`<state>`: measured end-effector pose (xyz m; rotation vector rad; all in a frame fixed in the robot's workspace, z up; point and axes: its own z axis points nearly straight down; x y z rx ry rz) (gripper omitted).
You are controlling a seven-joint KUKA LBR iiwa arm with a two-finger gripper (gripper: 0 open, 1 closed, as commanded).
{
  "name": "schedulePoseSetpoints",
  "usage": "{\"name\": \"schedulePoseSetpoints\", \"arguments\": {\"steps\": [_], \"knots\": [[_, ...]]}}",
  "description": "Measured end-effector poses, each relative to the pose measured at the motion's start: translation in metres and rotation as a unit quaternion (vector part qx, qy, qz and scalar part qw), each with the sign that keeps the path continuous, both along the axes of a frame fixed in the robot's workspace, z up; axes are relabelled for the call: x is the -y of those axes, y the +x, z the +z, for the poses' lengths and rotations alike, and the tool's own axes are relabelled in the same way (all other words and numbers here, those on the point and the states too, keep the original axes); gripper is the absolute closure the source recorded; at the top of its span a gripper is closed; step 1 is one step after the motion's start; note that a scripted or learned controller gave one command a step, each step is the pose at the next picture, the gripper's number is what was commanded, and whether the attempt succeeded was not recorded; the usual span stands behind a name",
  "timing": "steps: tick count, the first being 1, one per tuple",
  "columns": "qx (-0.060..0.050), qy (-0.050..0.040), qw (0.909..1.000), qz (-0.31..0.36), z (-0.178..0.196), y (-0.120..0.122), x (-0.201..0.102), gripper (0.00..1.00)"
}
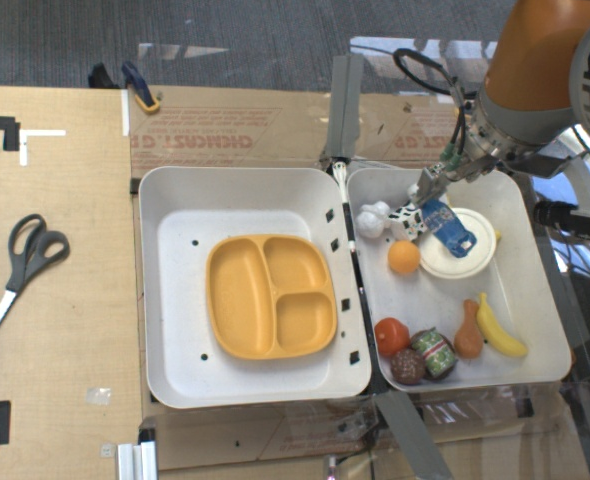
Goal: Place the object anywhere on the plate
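Scanning from the bench's left edge, I see black-handled scissors point(25, 253) lying on the wood, well apart from both bins. The left bin point(165, 198) carries the orange divided plate point(272, 296) at its middle, with nothing on it. In the right bin point(425, 298), along the left wall near the far corner, sit a small white toy point(373, 218) and a black-and-white figure point(407, 220), touching or nearly so, with an orange ball point(404, 257) just in front of them. Near the front left corner a red tomato point(391, 335), a dark round piece point(407, 367) and a green-and-red piece point(435, 353) crowd together. The gripper point(430, 190) hangs over the far half of this bin, and the blue object point(453, 230) lies right at its tip, over a white disc point(480, 258). I cannot tell whether the tool is spread wide, narrowed or clamped on the blue object. A brown drumstick point(468, 330) and a banana point(500, 330) lie side by side toward the front right corner.
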<state>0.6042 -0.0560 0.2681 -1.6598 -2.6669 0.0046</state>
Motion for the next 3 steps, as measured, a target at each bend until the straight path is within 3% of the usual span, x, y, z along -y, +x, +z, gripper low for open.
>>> {"name": "schedulePoseSetpoints", "arguments": {"steps": [1, 2, 3], "knots": [[0.000, 0.0006, 0.9993, 0.039, -0.055, -0.016, -0.065, 1.00], [0.000, 0.0006, 0.9967, 0.081, -0.077, -0.019, -0.132, 1.00], [0.000, 0.0006, 0.9967, 0.081, -0.077, -0.019, -0.132, 0.00]]}}
